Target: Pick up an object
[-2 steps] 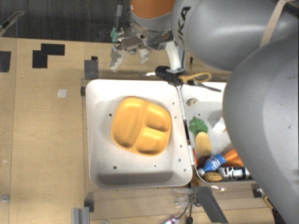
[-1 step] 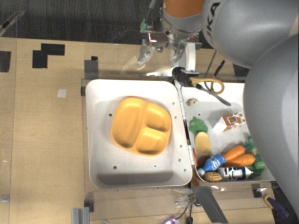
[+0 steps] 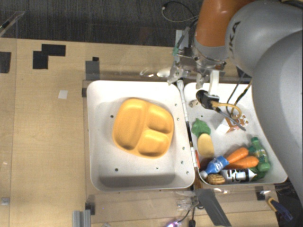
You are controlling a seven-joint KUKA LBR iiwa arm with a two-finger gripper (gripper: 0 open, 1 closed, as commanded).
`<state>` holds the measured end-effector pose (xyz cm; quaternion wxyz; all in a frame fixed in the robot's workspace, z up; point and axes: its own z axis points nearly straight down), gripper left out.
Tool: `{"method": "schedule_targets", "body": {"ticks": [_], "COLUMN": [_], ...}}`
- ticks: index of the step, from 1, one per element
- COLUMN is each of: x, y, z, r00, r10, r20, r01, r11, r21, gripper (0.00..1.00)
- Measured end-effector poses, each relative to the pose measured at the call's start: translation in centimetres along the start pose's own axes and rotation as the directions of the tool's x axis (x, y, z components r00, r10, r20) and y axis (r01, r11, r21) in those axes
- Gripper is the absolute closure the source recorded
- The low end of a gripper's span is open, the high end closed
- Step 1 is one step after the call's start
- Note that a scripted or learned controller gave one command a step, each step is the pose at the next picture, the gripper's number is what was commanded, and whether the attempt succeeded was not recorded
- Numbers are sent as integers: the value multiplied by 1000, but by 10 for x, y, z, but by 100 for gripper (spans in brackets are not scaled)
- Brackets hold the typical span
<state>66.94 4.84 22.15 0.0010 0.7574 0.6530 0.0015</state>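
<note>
Landmark: we take the yellow moulded plastic plate with three compartments (image 3: 142,126) as our reference. It lies flat in the middle of the left shallow white bin (image 3: 102,141).
Arm: the grey arm with the orange band (image 3: 218,18) comes in from the plate's right and bends down beyond the plate's far right corner.
Gripper: the two-finger gripper (image 3: 191,72) hangs past the plate's far right corner, above the far end of the rim where the two bins meet, well apart from the plate.
Gripper state: we cannot tell whether it is wide or narrow.
Right bin: the second shallow white bin (image 3: 253,112) sits right of the plate, touching the plate's bin.
Objects to pick: all lie right of the plate, in the right bin, mostly at its near end.
Green lump: a small green rounded piece (image 3: 200,126) is the closest to the plate's right edge.
Pale oval: a pale yellow oval piece (image 3: 205,144) is just nearer us than the green lump.
Carrots: two orange carrot shapes (image 3: 240,158) lie side by side, farther right of the plate.
Blue packet: a blue and white crumpled packet (image 3: 217,164) touches the carrots on the side toward the plate.
Black tube: a black tube with white lettering (image 3: 239,175) lies nearer us than the carrots, right of the plate's near corner.
</note>
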Motion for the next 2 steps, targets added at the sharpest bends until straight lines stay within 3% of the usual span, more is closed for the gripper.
{"method": "schedule_targets", "body": {"ticks": [1, 2], "x": [-67, -31], "y": [10, 4], "z": [-26, -33], "r00": [986, 916], "r10": [168, 402], "r20": [-1, 0], "r01": [-168, -402], "r11": [986, 916], "r21": [-2, 0], "gripper": [0, 0]}}
